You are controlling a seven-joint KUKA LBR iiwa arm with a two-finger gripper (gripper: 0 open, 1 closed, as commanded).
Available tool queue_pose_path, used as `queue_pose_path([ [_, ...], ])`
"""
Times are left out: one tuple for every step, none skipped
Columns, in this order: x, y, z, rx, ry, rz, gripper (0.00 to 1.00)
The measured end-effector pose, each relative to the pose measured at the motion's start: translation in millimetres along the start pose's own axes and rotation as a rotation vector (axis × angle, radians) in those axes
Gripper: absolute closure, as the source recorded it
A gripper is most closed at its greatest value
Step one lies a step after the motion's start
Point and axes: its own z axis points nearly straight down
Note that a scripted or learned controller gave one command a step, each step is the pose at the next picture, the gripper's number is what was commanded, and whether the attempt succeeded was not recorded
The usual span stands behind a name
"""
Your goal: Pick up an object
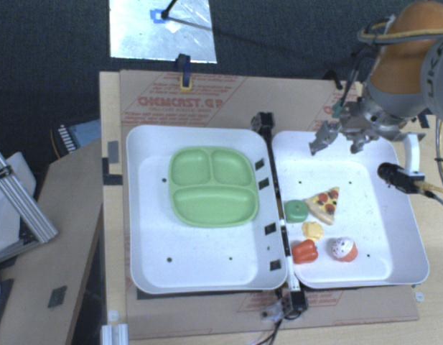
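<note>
The two-finger metal gripper (339, 143) of a grey robot arm (408, 63) with an orange band above its wrist hangs with its fingers spread apart and nothing between them over the far edge of the right-hand shallow white bin (379, 192). The small toys in that bin lie well apart from the gripper, clustered toward the bin's near left corner. Nearest the gripper is a triangular toy pizza slice (326, 203) with a tan crust and red dots on yellow. Just to the slice's left, against the bin's left wall, sits a round flat green disc (296, 210). Below the disc lies a small pale-yellow lumpy piece (312, 230), and below that a red-orange toy pepper (304, 251) rests close to the bin's left wall. Beside the pepper, further into the bin, sits a white and red rounded toy (342, 249). The arm enters from beyond the bin's right side, its bulky orange-banded wrist held above the bin's far right corner and the gripper angled down and to the left. A black cylindrical part (393, 175) juts over the bin's right side. Beyond the bin's left wall, the left-hand shallow white bin (149, 264) holds a pale-green plastic divided plate (212, 187).
</note>
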Motion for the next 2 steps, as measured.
queue_pose_path([
  [0.1,2.3,-6.7,-0.012,-0.001,-0.002,0.00],
  [-1.2,-7.1,43.0,-0.008,-0.001,0.000,0.00],
])
